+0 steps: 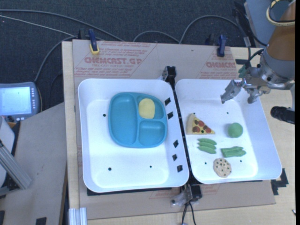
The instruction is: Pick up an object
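Observation:
In the right bin (262,170) lie a pizza slice (198,125), a green ball (235,130), two green pea pods (206,146) (233,151) and a chocolate-chip cookie (222,167). My gripper (242,93) hangs open above the bin's far part, with its two fingers (229,91) spread and nothing between them. It is up and right of the pizza slice and above the green ball, touching neither. In the left bin (93,172) a blue divided tray (126,125) holds a yellow piece (146,108) in its upper right compartment.
Black clips (169,72) run along the seam between the two bins. Blue clamps (93,45) (221,45) hold the cardboard sheet at the back. A small screen (18,100) stands off the bench at the left. Cables trail behind the bench.

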Controlling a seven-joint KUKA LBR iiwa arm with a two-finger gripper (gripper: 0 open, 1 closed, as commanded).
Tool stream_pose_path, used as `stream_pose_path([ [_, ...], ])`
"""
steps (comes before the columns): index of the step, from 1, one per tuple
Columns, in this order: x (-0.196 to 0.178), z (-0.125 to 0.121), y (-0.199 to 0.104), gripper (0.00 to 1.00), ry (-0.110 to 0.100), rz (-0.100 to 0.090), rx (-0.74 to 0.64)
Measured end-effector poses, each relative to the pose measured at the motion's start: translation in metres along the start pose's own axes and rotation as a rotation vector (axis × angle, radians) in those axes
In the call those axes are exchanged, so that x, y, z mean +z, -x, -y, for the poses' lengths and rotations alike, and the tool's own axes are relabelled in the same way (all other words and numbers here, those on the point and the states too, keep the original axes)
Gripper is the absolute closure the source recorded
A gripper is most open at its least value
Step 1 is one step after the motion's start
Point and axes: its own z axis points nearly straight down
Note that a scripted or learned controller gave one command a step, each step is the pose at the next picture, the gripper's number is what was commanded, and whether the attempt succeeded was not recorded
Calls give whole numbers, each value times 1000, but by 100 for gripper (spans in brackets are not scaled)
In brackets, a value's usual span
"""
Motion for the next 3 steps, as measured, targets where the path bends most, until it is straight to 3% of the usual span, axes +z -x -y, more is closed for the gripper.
stream_pose_path([
  [1,-7,-2,0,0,13,2,-3],
  [3,90,-16,-5,0,10,1,-3],
])
